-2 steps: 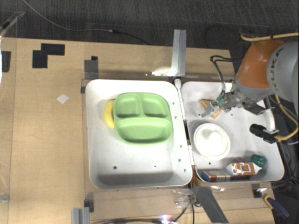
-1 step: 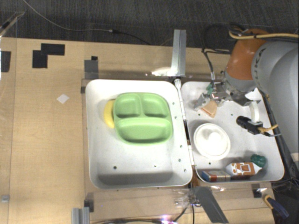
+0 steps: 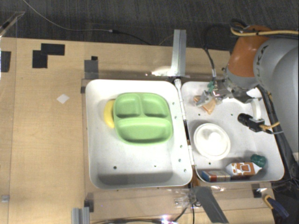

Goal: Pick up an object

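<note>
The tray (image 3: 141, 117) is green, the bins (image 3: 135, 171) white, the bowl (image 3: 212, 139) white, the banana (image 3: 108, 114) yellow.

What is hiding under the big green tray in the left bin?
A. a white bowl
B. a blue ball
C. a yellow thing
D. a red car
C: a yellow thing peeks out from beneath the left edge of the green tray in the left bin.

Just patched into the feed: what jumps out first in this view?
The green divided tray in the left bin, with a yellow thing peeking from under its left edge. In the right bin, a white bowl sits centre. The claw is down at that bin's far-left corner over a small tan item.
</note>
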